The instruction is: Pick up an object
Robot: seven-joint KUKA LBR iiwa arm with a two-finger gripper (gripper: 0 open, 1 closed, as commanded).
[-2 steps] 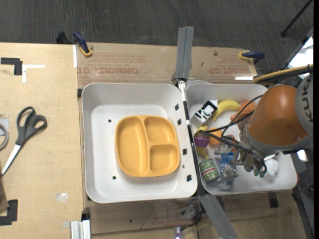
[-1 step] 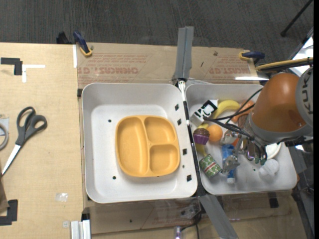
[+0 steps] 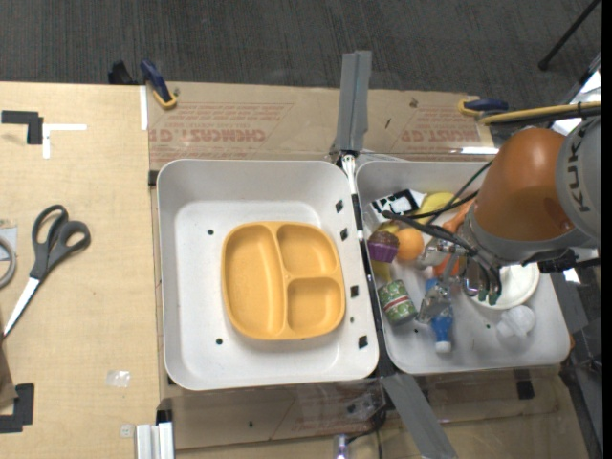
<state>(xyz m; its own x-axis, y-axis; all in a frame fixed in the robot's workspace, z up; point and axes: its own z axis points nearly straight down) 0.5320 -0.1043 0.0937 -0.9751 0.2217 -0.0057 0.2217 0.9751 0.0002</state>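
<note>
Orange and grey arm (image 3: 521, 194) in from the right, low over the right bin (image 3: 550, 352). Covers a big part of that bin and hides much of what lies under it.

Claw (image 3: 466, 280) down in the jumble near the middle of the bin, half under the orange band. Too mixed up with shiny bits to say if apart or together. Cannot say if anything is gripped either.

Near the claw, on its left: orange ball (image 3: 409, 245), touching a purple-topped thing (image 3: 382, 247) that is hard to name. Green can (image 3: 395, 300) in front of those, tilted, close to the bin's left wall. Blue bottle (image 3: 442, 329) near the front, just below the claw. Yellow thing (image 3: 437, 204) at the back, its shape cut off by the arm. Black and white card (image 3: 397, 202) in the back left corner.

White round thing (image 3: 517, 285) peeking out from under the arm, only part seen. Small pale thing (image 3: 516, 323) in front of it, too blurry to name.

Left bin (image 3: 182, 342) with a yellow plate (image 3: 284, 280), split in three parts, flat in the middle. Scissors (image 3: 48, 247) on the wooden bench (image 3: 86, 352), well apart from both bins.
</note>
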